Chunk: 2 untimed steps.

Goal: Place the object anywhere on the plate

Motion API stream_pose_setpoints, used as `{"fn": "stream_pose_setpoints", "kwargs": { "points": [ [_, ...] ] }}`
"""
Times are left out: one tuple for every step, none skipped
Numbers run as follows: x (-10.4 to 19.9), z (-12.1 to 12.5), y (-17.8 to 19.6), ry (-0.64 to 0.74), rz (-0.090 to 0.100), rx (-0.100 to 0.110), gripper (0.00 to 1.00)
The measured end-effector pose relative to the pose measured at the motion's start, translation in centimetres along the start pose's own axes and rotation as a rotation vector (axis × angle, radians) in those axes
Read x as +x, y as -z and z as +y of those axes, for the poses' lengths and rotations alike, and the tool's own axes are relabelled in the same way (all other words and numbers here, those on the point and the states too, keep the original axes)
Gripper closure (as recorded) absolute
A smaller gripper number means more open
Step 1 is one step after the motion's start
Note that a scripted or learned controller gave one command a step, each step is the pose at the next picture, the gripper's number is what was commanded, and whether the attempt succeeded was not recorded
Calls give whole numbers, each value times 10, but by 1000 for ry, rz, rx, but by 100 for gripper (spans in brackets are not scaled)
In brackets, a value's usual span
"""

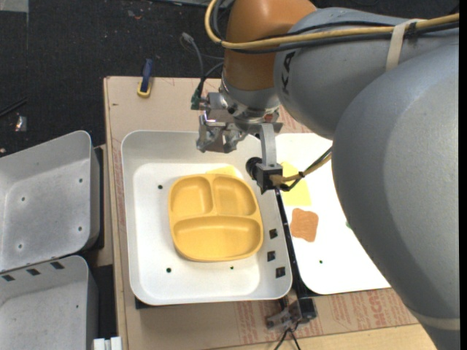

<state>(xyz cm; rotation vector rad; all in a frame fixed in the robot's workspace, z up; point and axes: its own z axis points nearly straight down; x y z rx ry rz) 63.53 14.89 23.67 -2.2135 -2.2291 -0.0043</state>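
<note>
A yellow divided plate (pixel 216 219) with three compartments lies in the left white bin (pixel 146 268). My gripper (pixel 217 135) hangs over the bin's far side, just beyond the plate's far rim. A flat orange-brown piece (pixel 304 224) lies in the right bin (pixel 328 275), close to the divider between the bins. A pale yellow flat piece (pixel 295 184) lies just behind it, partly hidden by the black bracket on my wrist. A thin pale yellow sliver (pixel 228 170) peeks out at the plate's far edge.
The big grey arm covers most of the right bin and the right side of the view. A blue-and-yellow tool (pixel 146 79) lies at the bench's far edge. Grey perforated panels (pixel 44 195) stand left of the bench.
</note>
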Motion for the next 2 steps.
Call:
{"fn": "stream_pose_setpoints", "kwargs": {
  "points": [
    [-4, -3, 3, -5, -3, 2, 100],
    [-4, -3, 3, -5, -3, 2, 0]
  ]
}}
